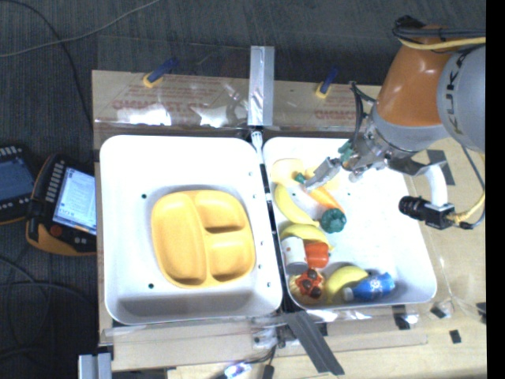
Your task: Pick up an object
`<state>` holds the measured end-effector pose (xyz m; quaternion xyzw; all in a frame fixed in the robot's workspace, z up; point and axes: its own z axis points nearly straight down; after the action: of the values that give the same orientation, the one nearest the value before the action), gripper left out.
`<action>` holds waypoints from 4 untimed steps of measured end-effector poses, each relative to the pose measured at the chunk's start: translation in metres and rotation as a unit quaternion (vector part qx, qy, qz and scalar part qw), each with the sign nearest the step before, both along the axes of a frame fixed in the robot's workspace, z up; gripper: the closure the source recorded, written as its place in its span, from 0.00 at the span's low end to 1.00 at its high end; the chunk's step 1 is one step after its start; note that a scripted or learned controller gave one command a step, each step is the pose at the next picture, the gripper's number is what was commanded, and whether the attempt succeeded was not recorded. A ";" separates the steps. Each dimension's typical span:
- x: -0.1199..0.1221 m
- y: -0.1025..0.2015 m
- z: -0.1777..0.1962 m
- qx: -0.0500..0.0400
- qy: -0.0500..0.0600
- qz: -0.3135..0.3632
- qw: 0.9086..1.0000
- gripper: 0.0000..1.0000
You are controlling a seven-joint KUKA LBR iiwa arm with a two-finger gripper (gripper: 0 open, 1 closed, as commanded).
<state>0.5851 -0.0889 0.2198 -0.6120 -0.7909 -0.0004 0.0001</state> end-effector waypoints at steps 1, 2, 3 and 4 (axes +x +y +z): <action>0.019 -0.027 -0.126 0.000 0.000 0.023 1.000 0.00; -0.013 -0.065 -0.083 0.000 0.000 0.139 0.990 0.00; 0.004 -0.037 -0.130 -0.004 -0.005 0.210 0.978 0.00; 0.005 -0.036 -0.119 -0.002 -0.007 0.210 0.978 1.00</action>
<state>0.5905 -0.1247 0.1007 -0.4325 -0.9016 -0.0026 -0.0067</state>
